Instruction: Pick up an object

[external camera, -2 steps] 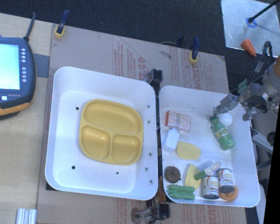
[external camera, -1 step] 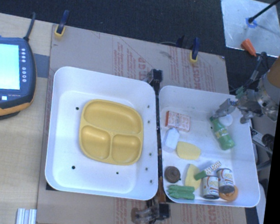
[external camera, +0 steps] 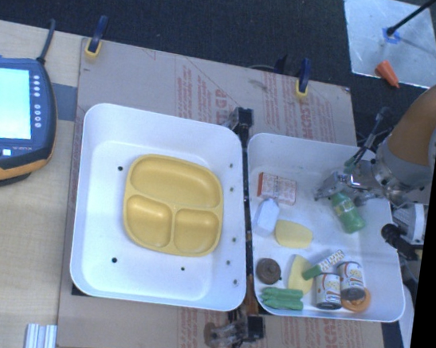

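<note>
My gripper [external camera: 346,192] hangs low over the upper right part of the right bin [external camera: 391,314], at the end of the grey arm with its orange band [external camera: 421,117]. A green bottle-like object [external camera: 349,216] lies right under and touching the gripper's tip; whether it is gripped is unclear. Other things in this bin: a red and white packet [external camera: 278,187], a small white bottle [external camera: 267,214], a yellow lemon-shaped piece [external camera: 293,234], a brown round piece [external camera: 269,270], a green pea pod [external camera: 282,299] and two small cans [external camera: 330,290].
The left bin [external camera: 83,271] holds a yellow divided plate [external camera: 173,204]. A control tablet [external camera: 5,115] lies on the bench at the far left. Two blue clamps [external camera: 303,73] pin the cardboard at the back edge.
</note>
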`<action>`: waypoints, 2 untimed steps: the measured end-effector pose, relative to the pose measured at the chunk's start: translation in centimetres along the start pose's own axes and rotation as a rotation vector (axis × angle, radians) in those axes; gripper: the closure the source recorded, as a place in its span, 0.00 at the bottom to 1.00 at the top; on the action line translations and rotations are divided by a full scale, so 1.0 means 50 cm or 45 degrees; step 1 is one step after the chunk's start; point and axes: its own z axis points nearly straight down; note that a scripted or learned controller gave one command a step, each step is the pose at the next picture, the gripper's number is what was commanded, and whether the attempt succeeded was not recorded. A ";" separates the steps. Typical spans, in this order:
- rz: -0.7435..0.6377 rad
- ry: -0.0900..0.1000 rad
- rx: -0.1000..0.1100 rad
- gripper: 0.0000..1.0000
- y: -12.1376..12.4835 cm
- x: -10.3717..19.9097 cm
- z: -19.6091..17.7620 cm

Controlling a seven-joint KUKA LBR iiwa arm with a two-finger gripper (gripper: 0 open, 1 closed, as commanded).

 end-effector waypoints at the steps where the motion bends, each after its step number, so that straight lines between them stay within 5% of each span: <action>1: -0.003 -0.002 -0.003 1.00 0.002 -0.002 -0.025; 2: -0.003 0.001 -0.002 1.00 -0.096 0.151 -0.001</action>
